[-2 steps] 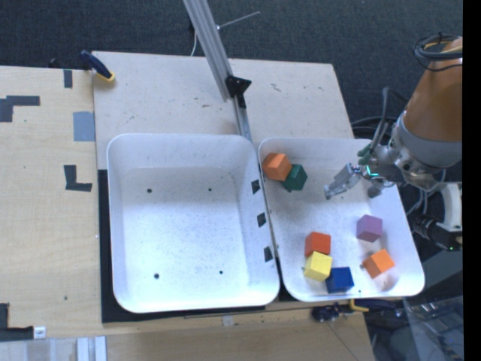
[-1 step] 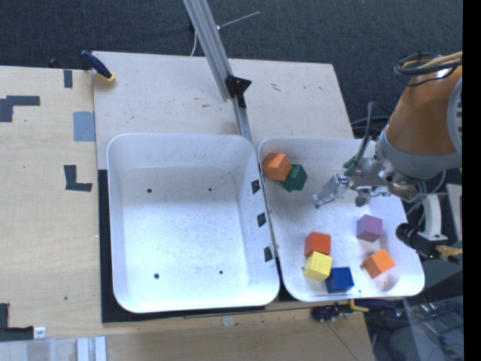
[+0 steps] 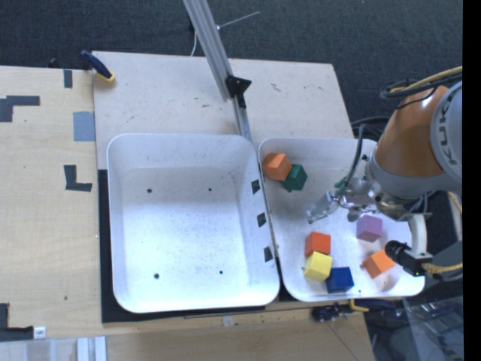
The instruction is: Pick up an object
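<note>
- Worktop: light wood, carrying two shallow white bins side by side. Landmark for all positions: right bin.
- Left bin: touching the right bin's left wall.
- Arm: grey w/ orange band, reaching in over the right bin's right edge.
- End effector: metal fingers pointing left, hanging over the bin's middle; spread or pressed together — cannot tell, too small and blurred. No block seen between the fingers.
- Orange block: upper left part of the right bin, touching a green block just beside it.
- Purple block: right of bin centre, just beside the end effector body, apart from the fingertips.
- Second orange block: lower right part of the bin.
- Red-orange block: lower middle of the bin, w/ a yellow block touching it on the near side.
- Blue block: against the bin's near wall, beside the yellow block.
- Metal rail: slanting down toward the bin's upper left corner.
</note>
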Controlling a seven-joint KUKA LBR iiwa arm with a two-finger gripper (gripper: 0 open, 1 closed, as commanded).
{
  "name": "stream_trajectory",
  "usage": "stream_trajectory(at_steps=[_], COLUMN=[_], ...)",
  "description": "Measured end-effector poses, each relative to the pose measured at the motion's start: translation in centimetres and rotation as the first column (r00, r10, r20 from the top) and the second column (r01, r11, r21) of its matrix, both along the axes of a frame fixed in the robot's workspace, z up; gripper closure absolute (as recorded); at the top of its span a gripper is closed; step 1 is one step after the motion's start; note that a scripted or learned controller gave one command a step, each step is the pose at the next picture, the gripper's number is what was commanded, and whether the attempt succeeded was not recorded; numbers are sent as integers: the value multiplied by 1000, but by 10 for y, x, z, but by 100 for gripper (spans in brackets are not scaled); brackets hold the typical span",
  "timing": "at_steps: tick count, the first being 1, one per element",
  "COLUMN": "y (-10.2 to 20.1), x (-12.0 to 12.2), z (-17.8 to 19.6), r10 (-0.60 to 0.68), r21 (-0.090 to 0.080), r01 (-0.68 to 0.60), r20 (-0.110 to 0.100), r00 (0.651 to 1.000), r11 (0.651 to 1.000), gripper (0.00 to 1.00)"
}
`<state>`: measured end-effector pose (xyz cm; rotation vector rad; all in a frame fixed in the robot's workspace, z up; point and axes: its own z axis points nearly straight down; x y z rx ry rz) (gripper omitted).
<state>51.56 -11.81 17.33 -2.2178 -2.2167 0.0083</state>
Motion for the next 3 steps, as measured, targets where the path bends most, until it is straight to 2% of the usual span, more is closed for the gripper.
stream_trajectory(at_steps=[1, 2, 3], y=[-4, -3, 1], x=[7, 8, 14], z=[-57, -44, -1], r10=[1, 3, 3], r21=[0, 1, -1], r01=[-1, -3, -3], r20=[0, 4, 10], r00=[1000, 1000, 1000], r11=[1000, 1000, 1000], gripper=[0, 100, 100])
